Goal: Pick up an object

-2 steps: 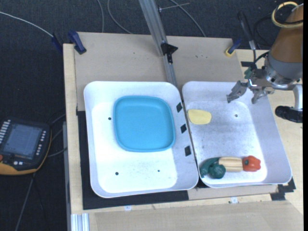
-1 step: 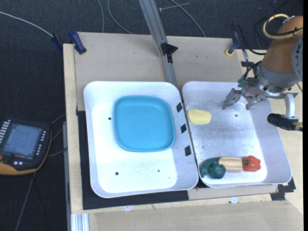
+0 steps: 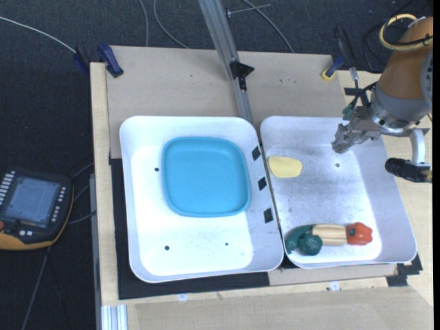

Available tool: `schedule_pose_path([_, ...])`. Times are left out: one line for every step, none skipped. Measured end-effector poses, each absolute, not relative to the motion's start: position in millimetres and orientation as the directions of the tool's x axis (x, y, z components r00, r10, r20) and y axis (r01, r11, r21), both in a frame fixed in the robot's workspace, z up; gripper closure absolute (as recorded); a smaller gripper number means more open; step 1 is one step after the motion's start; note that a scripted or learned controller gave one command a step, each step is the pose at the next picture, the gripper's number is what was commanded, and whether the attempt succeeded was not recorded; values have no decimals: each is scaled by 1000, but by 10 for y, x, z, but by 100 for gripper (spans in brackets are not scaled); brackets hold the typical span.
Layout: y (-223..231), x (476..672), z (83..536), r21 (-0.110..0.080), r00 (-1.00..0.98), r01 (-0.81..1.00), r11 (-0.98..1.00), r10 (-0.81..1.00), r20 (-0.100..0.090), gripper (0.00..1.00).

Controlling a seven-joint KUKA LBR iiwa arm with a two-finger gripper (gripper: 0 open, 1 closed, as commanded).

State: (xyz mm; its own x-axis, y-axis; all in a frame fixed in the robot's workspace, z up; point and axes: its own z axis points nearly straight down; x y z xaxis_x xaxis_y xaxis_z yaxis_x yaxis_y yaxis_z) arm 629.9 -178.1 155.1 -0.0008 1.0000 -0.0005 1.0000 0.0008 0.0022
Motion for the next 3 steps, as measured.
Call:
schedule_pose_path([-1719, 6296, 2166, 6, -1, 1000, 1, 1000, -1, 100])
schedule_pose_path([-1747, 6306, 2598, 5, 0, 1000, 0, 1000, -1, 100])
schedule_pose_path([-1747, 6312, 2862, 3, 0, 1000, 0, 1000, -1, 100])
